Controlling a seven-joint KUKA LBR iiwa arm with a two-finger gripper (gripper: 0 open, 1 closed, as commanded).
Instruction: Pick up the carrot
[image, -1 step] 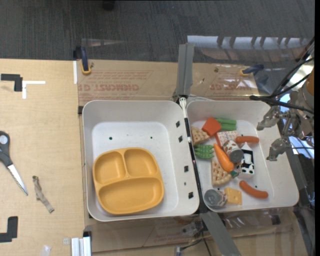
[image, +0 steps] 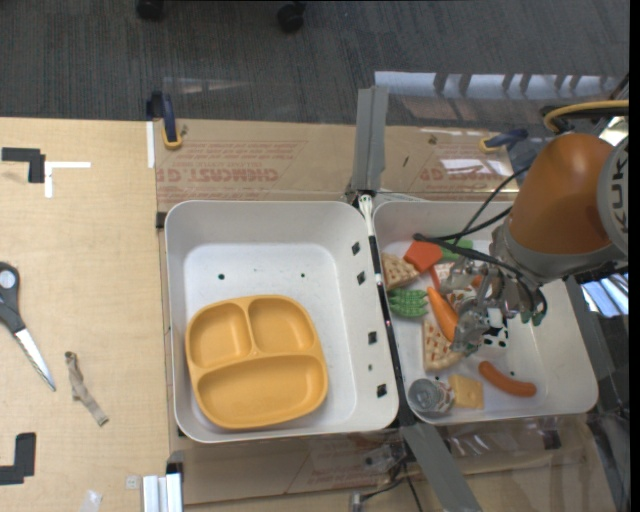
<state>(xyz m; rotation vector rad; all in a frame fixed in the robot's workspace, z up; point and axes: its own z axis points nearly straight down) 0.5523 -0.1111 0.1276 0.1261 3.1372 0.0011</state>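
So the bench (image: 80, 300) is light wood, with two white bins sitting on it: the left bin (image: 262, 235) mid-bench, the right bin (image: 560, 395) beside it. Scissors (image: 20, 325) lie near the left edge.

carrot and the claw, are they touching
Cannot tell. In the camera view the claw hangs right beside the carrot in the right bin, but clutter and wiring blur the spot where they would meet.
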